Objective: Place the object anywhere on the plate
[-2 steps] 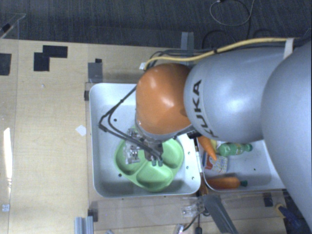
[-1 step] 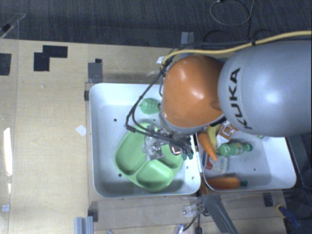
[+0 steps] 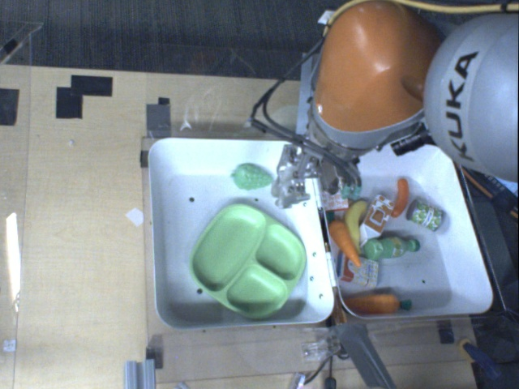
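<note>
1. I read the task's object (image 3: 251, 176) as a small, bumpy, pale-green lump lying in the left bin (image 3: 174, 217), at about one o'clock from the green divided plate (image 3: 249, 258).
2. The gripper (image 3: 293, 181) hangs just at its three o'clock, apart from it.
3. Its tips blur together; I cannot tell its state.

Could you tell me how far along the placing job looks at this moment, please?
Nothing is on the green plate yet. The gripper hangs over the left bin's upper right part, beside a small green object lying on the bin floor above the plate. Left to do: getting an object onto the plate; the other toy foods sit in the right bin.
</note>
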You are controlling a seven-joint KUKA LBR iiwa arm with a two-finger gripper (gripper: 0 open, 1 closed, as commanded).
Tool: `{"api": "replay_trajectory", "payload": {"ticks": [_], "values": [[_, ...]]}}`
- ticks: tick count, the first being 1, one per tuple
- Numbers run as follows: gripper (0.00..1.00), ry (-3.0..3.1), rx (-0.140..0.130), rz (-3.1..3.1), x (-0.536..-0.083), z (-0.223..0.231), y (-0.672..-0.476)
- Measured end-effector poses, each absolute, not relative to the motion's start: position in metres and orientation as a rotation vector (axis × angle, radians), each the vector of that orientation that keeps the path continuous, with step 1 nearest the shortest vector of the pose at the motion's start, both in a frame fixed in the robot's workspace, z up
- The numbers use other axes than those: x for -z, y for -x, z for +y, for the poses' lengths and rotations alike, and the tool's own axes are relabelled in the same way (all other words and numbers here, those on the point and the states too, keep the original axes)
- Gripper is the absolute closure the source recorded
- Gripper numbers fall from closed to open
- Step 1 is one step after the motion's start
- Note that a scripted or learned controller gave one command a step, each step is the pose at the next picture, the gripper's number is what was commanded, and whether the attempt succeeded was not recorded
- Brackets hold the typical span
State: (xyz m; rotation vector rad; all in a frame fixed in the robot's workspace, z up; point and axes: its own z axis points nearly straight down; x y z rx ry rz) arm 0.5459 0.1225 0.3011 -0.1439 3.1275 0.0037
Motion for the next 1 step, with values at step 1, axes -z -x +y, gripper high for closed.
{"api": "replay_trajectory", "payload": {"ticks": [1], "values": [[1.00, 0.118, -0.005, 3.133, -0.1964, 0.1321, -0.4946]]}}
